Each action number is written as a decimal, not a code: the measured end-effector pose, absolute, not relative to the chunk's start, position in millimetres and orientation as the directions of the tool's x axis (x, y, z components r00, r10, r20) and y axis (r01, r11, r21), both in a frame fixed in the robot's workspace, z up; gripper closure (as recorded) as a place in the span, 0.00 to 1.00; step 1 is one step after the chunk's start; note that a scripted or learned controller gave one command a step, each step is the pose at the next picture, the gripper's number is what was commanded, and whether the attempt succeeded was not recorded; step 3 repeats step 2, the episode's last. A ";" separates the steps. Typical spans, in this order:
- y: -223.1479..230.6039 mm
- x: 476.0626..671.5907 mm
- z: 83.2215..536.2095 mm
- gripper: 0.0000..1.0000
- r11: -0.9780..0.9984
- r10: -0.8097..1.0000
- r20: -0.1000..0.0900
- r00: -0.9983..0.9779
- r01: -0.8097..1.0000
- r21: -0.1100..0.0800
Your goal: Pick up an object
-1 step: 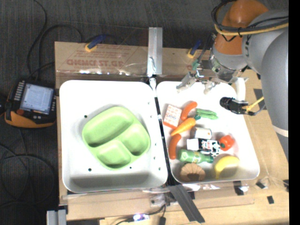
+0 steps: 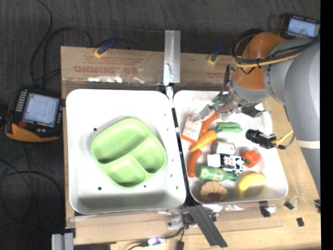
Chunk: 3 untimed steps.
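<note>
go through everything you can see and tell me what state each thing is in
green tray: upright, lying in the left bin.
carrots: lying flat in the right bin.
green bottle: on its side.
lemon: resting by the bin's near corner.
gripper: low over the right bin's far end.

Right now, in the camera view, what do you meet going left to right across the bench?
Left bin → green divided tray → orange carrots → green bottle → yellow lemon; the hand hangs over the right bin at its far end.
</note>
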State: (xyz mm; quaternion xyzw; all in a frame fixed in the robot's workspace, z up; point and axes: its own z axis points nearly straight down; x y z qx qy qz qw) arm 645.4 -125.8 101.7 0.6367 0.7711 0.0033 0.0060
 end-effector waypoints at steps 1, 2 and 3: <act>-123.1 646.2 111.8 1.00 0.189 0.982 0.000 -0.189 0.982 0.014; -91.6 667.3 254.4 1.00 -0.027 1.000 -0.004 0.027 1.000 0.000; -91.6 667.3 254.4 1.00 -0.027 1.000 -0.004 0.027 1.000 0.000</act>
